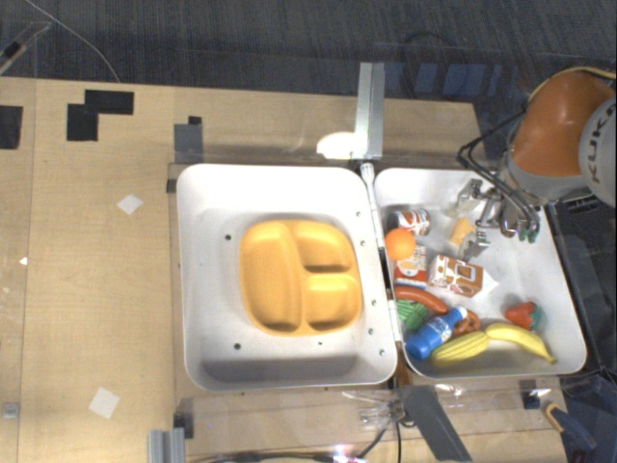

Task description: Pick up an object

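Hovering gripper (pixel 479 222), grip state indiscernible, should descend squarely onto the small carton (pixel 454 275) just below, avoiding the orange (pixel 399 244) alongside.

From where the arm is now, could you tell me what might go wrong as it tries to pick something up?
The gripper hangs over the right bin's upper part, where a small tan piece lies close to a carton and a can; it could nudge those instead of grasping one.

The banana, blue bottle and red pepper are crowded together, so a grasp there may slip or catch two things.
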Robot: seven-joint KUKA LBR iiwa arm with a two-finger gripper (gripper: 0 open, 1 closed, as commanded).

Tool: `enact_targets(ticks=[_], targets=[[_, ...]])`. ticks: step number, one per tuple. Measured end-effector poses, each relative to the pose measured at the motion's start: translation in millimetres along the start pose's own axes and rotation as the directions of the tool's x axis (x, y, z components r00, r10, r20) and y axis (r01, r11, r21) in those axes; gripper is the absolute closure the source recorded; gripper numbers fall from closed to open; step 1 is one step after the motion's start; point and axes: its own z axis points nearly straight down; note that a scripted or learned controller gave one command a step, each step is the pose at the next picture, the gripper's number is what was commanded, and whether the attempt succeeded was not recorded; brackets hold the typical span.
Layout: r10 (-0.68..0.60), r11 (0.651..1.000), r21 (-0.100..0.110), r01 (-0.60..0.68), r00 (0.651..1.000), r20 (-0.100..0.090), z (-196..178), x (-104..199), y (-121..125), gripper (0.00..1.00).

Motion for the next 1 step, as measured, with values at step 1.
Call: enact_targets(ticks=[1], targets=[[0.231, 0.973, 0.000, -0.231, 0.973, -0.003, 0.7, 12.3, -2.0, 0.00]])
